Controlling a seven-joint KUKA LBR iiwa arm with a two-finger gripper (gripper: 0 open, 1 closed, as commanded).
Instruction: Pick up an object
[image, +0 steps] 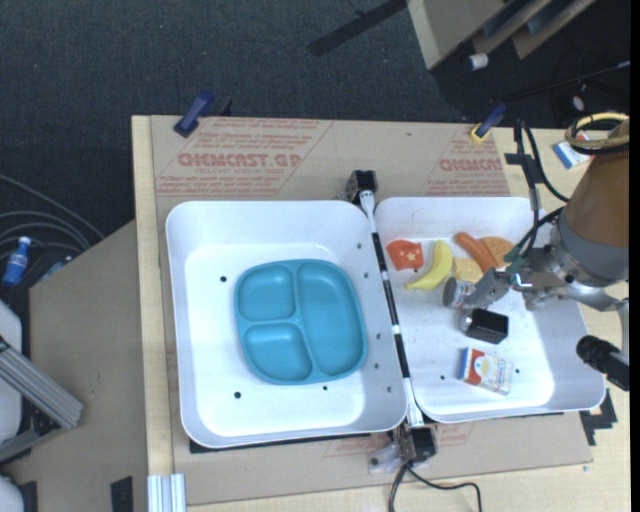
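Note:
The right bin (560, 385) holds several small objects. A red piece (406, 254) and a yellow banana (437, 268) lie at its far left, with an orange carrot-like piece (477, 249) beside them. A small grey can (455, 293) lies below the banana. A black box (487, 325) sits mid-bin, and a white carton with red and blue print (487, 369) lies nearer the front. My gripper (485, 291) reaches in from the right, low over the bin, between the grey can and the black box. Nothing visibly hangs from it.
The left bin (190, 330) carries a blue divided plate (299, 320). A black clamp rail (385, 300) runs between the two bins. The arm's orange band (608, 205) and cables hang over the right bin's far right side.

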